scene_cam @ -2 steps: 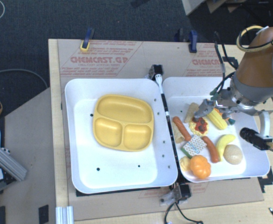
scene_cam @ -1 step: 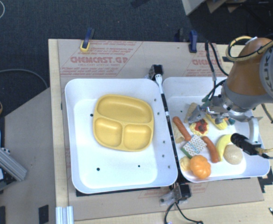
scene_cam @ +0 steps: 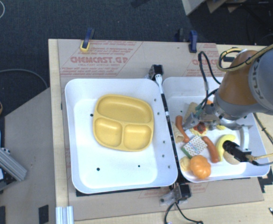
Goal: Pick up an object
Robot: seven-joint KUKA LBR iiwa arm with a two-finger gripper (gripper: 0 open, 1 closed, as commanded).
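Camera view has the fingers down in the right white bin; can't tell if they're apart or together. Nearest pick: red sausage-shaped toy, at 5 o'clock, long axis running 11-to-5.

The thick, rounded grey metal arm fills the right of the frame, with a broad glossy orange band above its wrist. Thin black cables loop along the band, joined by a yellow cable near the top.
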